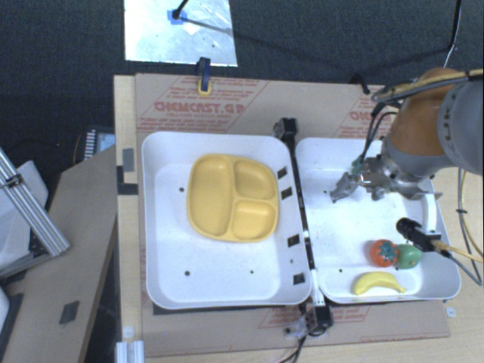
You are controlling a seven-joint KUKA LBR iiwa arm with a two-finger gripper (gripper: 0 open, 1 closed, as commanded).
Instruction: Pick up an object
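Nothing lifted yet: the gripper (355,185), fingers spread and empty, hovers mid right bin (333,278), the banana (378,283) untouched near its front edge.

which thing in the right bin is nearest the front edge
The banana. It lies lowest, by the front wall, below the tomato and green fruit.

Both white bins, the left bin (162,225) and the right bin (333,225), are seen as smooth, faintly glossy plastic. The yellow divided tray (231,197) is matt plastic. The banana (378,283) and the red-and-green piece (393,254) at lower right look like shiny moulded plastic, though the view is coarse. The worktop (227,104) is covered in brown printed paper. A crinkled metallic sheet (180,20) lies at upper left.
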